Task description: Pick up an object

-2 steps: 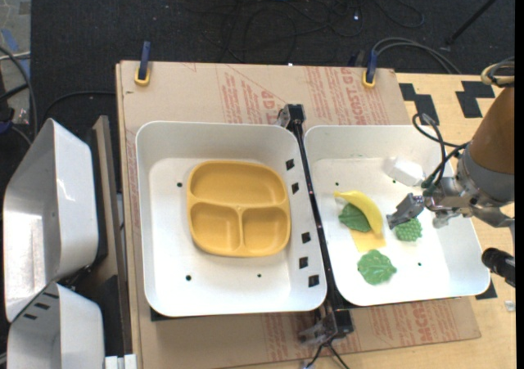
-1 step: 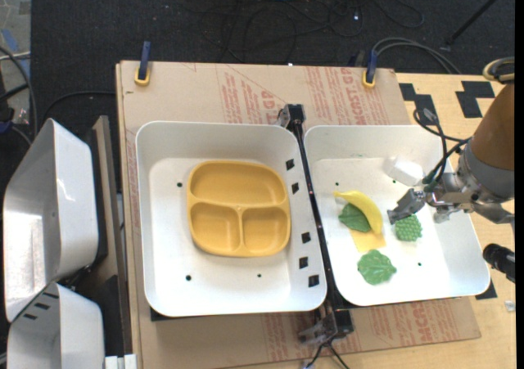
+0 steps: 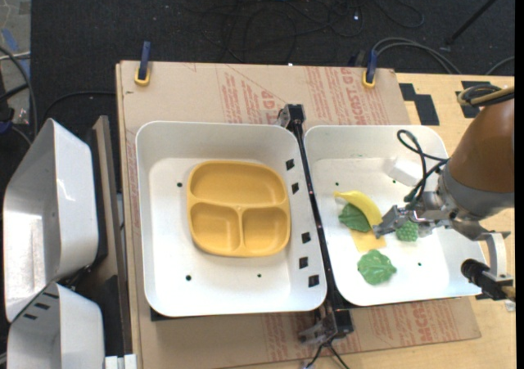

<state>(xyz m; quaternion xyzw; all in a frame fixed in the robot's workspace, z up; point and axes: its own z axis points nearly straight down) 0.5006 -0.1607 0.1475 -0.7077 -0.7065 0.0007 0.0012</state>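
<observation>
In the right bin [image 3: 426, 285] lie a yellow banana [image 3: 363, 204], a dark green leaf [image 3: 354, 217] overlapping it, a light green lettuce piece [image 3: 376, 267] and a small bumpy green piece [image 3: 407, 231]. A white block [image 3: 403, 171] rests near the bin's back right. My gripper [image 3: 392, 222] hangs low over the right bin, just right of the banana and leaf, with the bumpy green piece right against it. The orange-banded arm [image 3: 490, 159] comes in from the right.
The left bin [image 3: 155, 220] holds a yellow divided tray [image 3: 239, 206]. A black divider [image 3: 309, 212] runs between the bins. Cables [image 3: 413, 146] trail from the wrist over the right bin's back. White containers [image 3: 45, 212] stand left of the bench.
</observation>
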